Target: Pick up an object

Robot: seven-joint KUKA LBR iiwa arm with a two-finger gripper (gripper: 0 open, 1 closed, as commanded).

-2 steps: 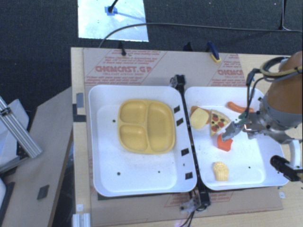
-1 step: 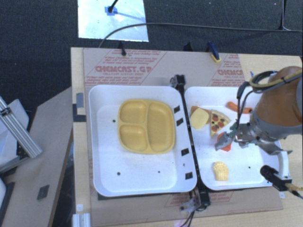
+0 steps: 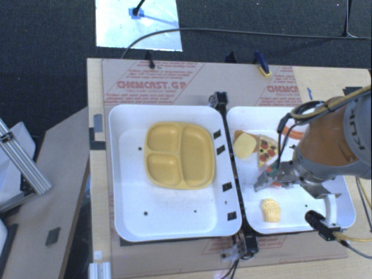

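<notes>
Two shallow white bins sit side by side on the bench; the left bin (image 3: 125,214) carries a yellow divided plate (image 3: 177,154), smooth moulded plastic with three compartments, well away from the gripper (image 3: 263,183). That gripper hangs low in the right bin (image 3: 290,224), and I cannot tell whether its jaws are apart or together; nothing is visibly between them. Just above the jaws lies a toy pizza slice (image 3: 267,150), flat and wedge-shaped with printed toppings, and beside that, further up and left, a pale yellow wedge (image 3: 244,145) like cheese or bread. Just below the jaws sits a small corn cob piece (image 3: 270,210), stubby, ribbed and cream-coloured. An orange-red bit (image 3: 295,134) peeks out by the arm. The pizza looks nearest, but thin and flat, so I would say the jaws need to come down square over its edges; the knobbly corn may grip more easily.
</notes>
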